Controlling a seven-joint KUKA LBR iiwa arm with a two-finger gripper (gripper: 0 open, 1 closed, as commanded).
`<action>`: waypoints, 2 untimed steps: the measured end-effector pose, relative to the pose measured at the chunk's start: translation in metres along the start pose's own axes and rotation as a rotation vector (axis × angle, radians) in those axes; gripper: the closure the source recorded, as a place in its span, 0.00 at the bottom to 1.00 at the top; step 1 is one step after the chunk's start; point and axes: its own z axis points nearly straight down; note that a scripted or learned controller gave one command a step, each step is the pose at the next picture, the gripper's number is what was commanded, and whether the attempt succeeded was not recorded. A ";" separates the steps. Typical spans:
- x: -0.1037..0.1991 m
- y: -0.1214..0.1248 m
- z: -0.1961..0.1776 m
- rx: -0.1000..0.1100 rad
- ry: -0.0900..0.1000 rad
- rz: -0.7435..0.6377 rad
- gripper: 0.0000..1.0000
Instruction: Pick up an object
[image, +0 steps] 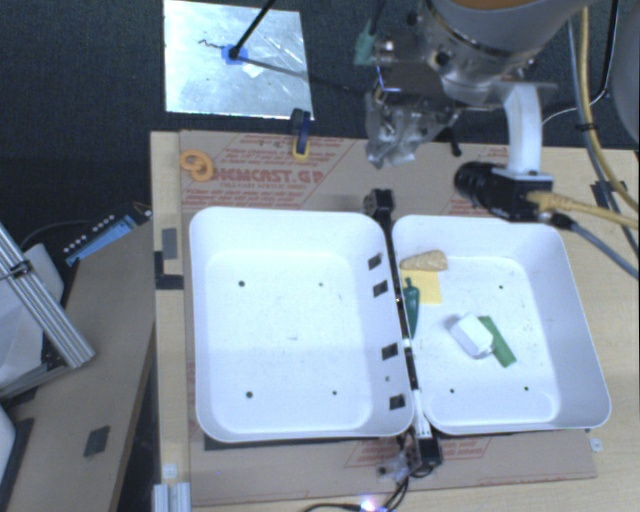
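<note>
Tool (398, 148) hangs above bins (560, 300) (clamp (300, 135) nearby).

Four objects (455, 300) in right bin (575, 290)

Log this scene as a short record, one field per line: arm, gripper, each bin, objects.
arm: enters from the upper right, above the back of the bench
gripper: raised behind the bins, over the cardboard, holding nothing visible
left bin: white, shallow
right bin: holds all the objects
tan piece: near the back left corner of the right bin
yellow square: just in front of the tan piece
white block: mid bin, touching the green strip
task state: nothing picked yet
</note>
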 end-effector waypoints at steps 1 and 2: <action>-0.023 0.085 0.004 -0.002 -0.006 0.013 1.00; -0.133 0.104 0.002 -0.001 -0.008 0.021 1.00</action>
